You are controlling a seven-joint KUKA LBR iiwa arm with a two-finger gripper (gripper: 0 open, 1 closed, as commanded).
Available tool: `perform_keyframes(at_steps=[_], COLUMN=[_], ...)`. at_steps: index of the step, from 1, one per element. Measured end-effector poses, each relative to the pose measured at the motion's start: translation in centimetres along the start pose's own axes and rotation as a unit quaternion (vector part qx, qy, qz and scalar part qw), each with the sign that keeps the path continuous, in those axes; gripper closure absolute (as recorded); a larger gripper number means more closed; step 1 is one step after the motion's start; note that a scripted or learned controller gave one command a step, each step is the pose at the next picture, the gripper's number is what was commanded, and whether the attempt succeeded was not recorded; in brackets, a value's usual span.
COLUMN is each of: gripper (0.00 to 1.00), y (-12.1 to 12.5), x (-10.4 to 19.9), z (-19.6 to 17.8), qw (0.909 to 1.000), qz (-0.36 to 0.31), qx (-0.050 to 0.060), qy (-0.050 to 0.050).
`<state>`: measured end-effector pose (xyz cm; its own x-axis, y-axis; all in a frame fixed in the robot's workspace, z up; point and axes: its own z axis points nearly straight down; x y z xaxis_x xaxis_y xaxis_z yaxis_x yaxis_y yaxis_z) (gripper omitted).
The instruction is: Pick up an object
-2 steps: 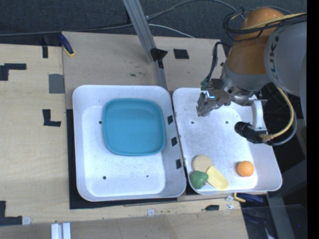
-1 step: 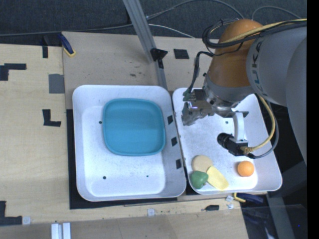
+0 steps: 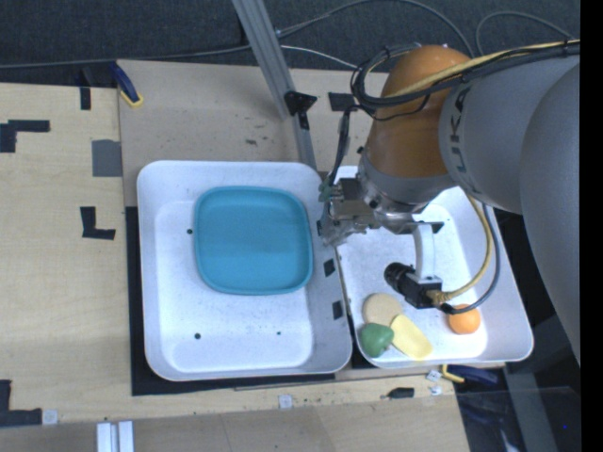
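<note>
Yellow oblong piece (image 3: 411, 336) lies diagonal, pointing lower-right, right bin (image 3: 504, 342).

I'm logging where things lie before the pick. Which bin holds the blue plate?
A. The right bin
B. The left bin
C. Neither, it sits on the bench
B: the blue plate lies flat inside the left bin, while the small items, such as the orange ball, sit in the right bin.

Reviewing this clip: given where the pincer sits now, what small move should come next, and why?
Probably shift the pincer toward the near corner of the right bin. It sits by the bins' shared wall with nothing seen between its fingers, while the green piece, yellow piece and orange ball lie clustered there.
</note>
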<state>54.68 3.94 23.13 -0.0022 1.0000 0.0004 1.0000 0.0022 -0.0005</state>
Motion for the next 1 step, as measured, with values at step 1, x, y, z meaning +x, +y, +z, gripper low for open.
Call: perform_keyframes(at_steps=[1], gripper=[1.00], y=[-0.26], x=[5.23], z=[-0.04], qw=[1.0000], qz=[0.000], qx=[0.000], qy=[0.000])
